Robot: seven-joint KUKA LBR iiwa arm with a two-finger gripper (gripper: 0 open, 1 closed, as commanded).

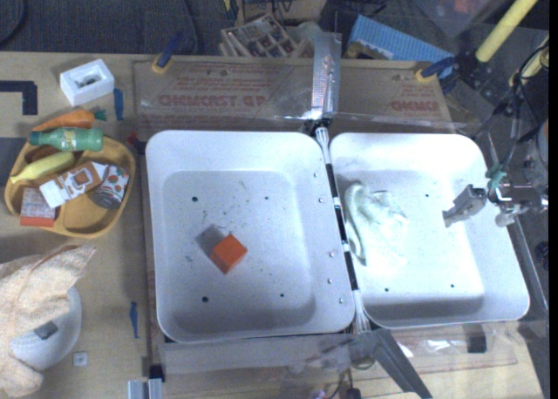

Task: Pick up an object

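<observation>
Camera view puts the gripper (459, 207) over the right bin (501, 301), its state unclear; approach step: next, cross leftward to the orange block (230, 253).

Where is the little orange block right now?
In the camera view, the orange block lies in the left white bin, near its middle, far from the gripper at the right bin's right side.
</observation>
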